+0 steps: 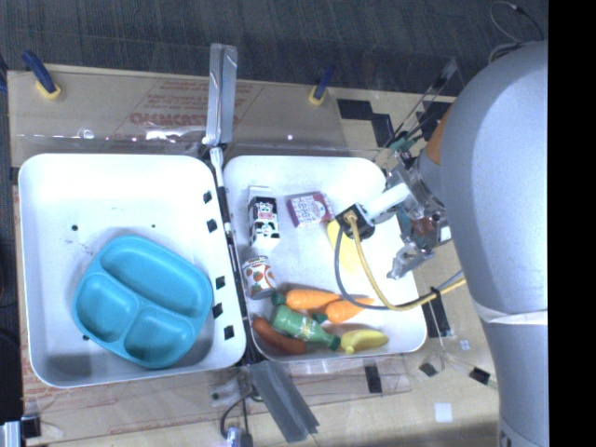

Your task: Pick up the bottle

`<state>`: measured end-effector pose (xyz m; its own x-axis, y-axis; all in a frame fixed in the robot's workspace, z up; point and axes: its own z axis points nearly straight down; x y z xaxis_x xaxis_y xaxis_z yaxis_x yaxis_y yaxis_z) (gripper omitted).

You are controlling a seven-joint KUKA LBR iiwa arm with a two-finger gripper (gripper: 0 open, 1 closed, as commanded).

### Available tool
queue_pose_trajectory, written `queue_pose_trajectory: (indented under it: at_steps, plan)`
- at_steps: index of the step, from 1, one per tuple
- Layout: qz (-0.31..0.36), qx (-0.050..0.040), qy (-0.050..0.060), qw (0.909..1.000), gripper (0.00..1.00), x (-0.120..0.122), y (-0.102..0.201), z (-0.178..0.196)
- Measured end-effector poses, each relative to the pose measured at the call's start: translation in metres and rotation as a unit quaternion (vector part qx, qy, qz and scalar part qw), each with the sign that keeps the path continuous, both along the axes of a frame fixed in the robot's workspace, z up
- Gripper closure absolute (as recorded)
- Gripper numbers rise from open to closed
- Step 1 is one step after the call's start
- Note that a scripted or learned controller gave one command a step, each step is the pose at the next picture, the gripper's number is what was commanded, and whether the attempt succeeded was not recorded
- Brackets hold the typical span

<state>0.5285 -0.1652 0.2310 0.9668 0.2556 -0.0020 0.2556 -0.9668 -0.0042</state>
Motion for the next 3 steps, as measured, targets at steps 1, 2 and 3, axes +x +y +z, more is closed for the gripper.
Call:
queue_pose_trajectory:
  at_steps: [1,2,3]
  plan:
    - [0.005,0.0022,0.005,1.0,1.0,0.0,0.003,0.007]
    - [0.082,-0.0005,-0.001,0.9966,1.0,-0.005,0.042,0.185]
    - [0.023,-0.0009,-0.001,0.9997,1.0,0.016,0.027,0.211]
